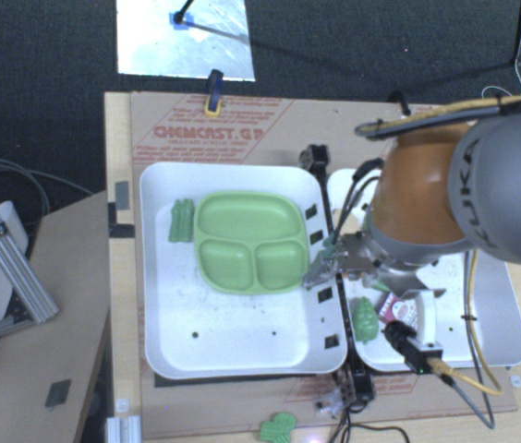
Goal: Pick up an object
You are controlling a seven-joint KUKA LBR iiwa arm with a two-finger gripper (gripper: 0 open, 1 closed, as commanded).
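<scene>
**Supervisor:** Report the scene, nearest items first.

**Operator:** On the bench's front edge I see a small green object (pixel 279 425), outside both bins. Behind it, in the right bin (pixel 510 344), a green knobbly toy (pixel 364 320) lies close to the wall shared with the left bin. Just beside it, to the right, is a small item in red and white wrapping (pixel 401 313), partly covered by the arm's hardware.

**Supervisor:** Gripper status?

**Operator:** The gripper (pixel 327 270) is over the divide between the bins, at the right rim of the green tray. The wrist body hides the fingers; I cannot tell whether they are spread or closed, and I see nothing between them.

**Supervisor:** Left bin contents?

**Operator:** The left bin (pixel 163 340) holds a green three-compartment tray (pixel 247 240), lying flat in its upper half. A green ridged piece (pixel 181 221) lies just beside the tray's left edge. The orange band (pixel 418 192) of the arm is above the right bin. Farthest off, a reflective sheet (pixel 185 26) lies on the dark floor beyond the bench.
</scene>
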